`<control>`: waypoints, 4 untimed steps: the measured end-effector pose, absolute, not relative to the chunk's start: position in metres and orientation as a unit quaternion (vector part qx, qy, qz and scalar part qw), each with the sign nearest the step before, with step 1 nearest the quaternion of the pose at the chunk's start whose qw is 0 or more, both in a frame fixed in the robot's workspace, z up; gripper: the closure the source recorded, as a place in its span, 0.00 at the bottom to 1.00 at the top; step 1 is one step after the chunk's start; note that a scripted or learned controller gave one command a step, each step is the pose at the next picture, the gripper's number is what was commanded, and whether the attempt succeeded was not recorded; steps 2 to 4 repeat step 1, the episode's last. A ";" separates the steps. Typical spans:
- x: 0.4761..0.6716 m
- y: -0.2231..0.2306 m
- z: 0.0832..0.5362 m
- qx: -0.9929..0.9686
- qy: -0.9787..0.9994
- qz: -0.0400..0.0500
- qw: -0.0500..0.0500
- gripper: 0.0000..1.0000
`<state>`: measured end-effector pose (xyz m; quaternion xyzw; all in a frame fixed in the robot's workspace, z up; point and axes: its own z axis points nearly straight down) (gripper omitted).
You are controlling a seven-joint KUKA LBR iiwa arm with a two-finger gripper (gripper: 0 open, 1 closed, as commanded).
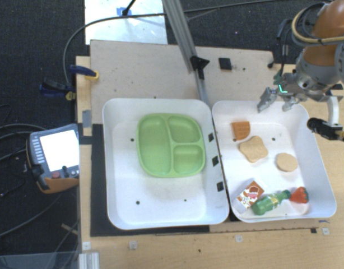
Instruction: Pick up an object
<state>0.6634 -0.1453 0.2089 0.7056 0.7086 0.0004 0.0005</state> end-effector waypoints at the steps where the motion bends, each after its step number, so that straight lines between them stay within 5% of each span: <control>1: 0.664 -0.145 0.209 0.706 0.709 0.001 0.001 0.00; 4: 0.664 -0.145 0.209 0.706 0.709 0.001 0.001 0.00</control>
